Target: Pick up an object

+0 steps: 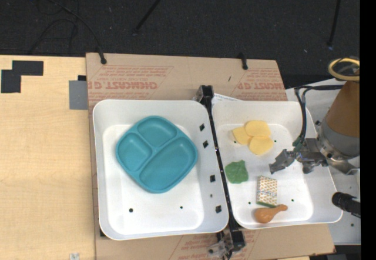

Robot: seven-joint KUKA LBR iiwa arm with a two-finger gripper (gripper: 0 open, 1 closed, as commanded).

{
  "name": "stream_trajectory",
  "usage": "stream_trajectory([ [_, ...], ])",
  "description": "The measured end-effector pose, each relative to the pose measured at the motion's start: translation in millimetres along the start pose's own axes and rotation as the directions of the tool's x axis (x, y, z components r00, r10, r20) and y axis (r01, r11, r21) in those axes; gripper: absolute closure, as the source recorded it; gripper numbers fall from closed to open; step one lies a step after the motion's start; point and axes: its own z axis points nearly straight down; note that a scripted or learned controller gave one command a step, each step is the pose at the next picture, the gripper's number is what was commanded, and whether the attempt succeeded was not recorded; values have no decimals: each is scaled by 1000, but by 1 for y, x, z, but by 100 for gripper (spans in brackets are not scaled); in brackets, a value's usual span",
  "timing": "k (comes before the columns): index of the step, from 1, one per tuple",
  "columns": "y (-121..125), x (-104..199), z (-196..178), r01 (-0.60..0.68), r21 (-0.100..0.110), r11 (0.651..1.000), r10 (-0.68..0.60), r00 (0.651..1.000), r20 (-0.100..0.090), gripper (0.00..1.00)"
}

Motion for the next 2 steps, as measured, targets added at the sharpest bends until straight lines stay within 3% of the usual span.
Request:
stream_trajectory([
  [1,3,0,-5,2,-10,1000,-2,1000,2,0],
  [2,-5,-4,43,2,-5,1000,-2,1000,0,0],
])
